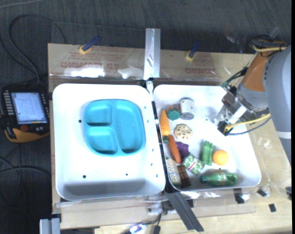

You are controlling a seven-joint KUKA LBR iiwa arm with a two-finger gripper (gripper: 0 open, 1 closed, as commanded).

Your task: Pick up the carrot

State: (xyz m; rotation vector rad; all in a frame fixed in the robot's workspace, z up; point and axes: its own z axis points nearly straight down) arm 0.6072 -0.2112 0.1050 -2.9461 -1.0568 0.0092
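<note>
The carrot (164, 123) is a slim orange stick lying lengthwise along the left wall of the right bin (249, 155), with a teal piece (173, 114) touching its upper end. A darker, redder orange stick (174, 149) lies just below it. My gripper (222, 115) hangs over the bin's upper right part, about a hand's width to the right of the carrot, with bare white floor under it. Nothing shows between its fingers.
The right bin also holds a silver can (186, 107), a speckled cookie (182, 130), a purple item (183, 148), a green vegetable (206, 151), an orange fruit (220, 156), a green bottle (218, 179) and a brown bar (184, 177). The left bin (69, 169) holds a blue divided tray (113, 126).
</note>
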